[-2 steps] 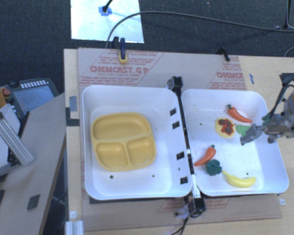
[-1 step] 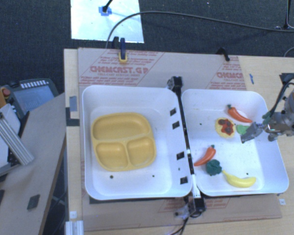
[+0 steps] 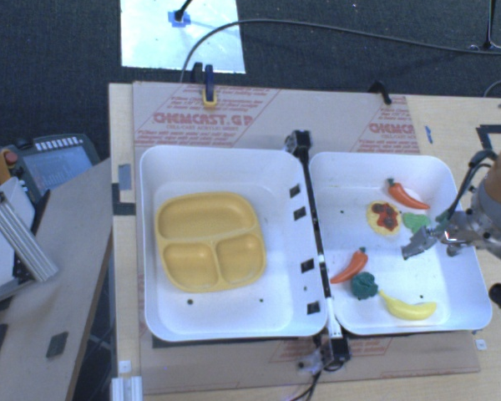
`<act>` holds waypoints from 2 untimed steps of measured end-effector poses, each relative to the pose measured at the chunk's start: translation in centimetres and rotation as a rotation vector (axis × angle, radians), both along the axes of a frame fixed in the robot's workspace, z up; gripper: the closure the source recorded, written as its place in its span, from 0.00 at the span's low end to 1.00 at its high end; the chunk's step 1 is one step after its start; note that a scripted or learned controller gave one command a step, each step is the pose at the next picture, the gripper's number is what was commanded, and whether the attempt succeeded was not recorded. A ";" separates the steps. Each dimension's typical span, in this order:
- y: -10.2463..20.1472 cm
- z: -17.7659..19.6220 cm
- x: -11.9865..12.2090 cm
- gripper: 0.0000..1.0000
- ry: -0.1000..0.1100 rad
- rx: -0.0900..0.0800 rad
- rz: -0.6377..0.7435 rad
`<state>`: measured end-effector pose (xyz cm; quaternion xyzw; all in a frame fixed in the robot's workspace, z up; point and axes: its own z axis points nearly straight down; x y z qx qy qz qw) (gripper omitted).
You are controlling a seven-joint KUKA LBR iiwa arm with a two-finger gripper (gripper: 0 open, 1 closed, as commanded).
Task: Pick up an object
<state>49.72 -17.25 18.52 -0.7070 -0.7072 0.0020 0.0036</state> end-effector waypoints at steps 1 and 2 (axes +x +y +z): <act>0.0 -4.6 -0.4 0.00 0.001 0.001 0.001; 0.0 -10.3 -0.5 0.00 0.000 0.001 0.000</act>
